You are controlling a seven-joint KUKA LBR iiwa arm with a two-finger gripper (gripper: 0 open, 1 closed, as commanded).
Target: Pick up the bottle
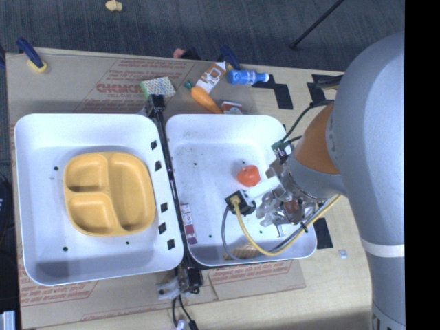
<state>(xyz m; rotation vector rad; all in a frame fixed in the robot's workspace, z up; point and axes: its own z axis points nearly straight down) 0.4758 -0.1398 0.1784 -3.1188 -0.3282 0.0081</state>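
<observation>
Bench (82, 74): bottle (247, 78) well apart from pincer (280, 213).

The gripper (283, 212) hangs low over the right bin (206, 184), its fingers too cluttered by cables to make out. The grey arm (375, 150) hides that bin's right wall and runs off the picture's bottom. A tan object (243, 253) by the bin's front wall is half covered by a yellow cable (261, 247). Behind the bins, a small blue bottle (246, 78) is too small to read.
</observation>
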